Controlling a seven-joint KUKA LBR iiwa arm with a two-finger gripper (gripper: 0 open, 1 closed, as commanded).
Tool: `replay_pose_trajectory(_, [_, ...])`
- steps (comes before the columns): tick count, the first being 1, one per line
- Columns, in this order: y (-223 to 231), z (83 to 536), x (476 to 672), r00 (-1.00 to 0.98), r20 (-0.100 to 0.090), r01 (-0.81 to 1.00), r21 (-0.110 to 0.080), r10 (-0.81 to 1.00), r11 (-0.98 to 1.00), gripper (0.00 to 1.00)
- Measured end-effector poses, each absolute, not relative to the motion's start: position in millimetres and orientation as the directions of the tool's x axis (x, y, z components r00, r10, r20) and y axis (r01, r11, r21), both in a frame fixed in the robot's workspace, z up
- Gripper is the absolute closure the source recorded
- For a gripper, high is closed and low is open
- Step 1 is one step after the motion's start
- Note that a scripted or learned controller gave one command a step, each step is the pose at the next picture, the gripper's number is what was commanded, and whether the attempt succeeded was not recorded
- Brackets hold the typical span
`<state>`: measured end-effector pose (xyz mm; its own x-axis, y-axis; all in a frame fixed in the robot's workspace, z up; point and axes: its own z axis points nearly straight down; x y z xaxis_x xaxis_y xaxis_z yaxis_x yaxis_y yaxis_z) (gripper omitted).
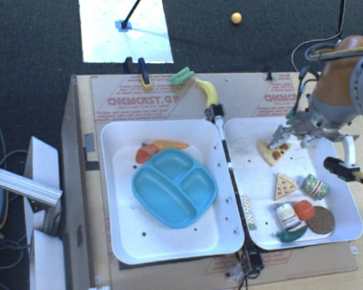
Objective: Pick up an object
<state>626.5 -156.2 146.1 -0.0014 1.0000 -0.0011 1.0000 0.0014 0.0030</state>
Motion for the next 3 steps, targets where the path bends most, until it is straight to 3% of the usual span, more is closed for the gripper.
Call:
replay_pose_trajectory(1, [-127.4, 87.8, 644.4, -0.004, -0.001, 1.000, 0.007, 1.000, 0.004, 0.00])
replay_pose_trajectory(2, [-128.6, 99.8, 646.0, -0.005, -0.003, 1.000, 0.014, 1.000, 0.005, 1.00])
replay_pose_trajectory(3, [-181.7, 159.3, 638.0, -0.001, -0.003, 1.000, 0.005, 1.000, 0.001, 1.00])
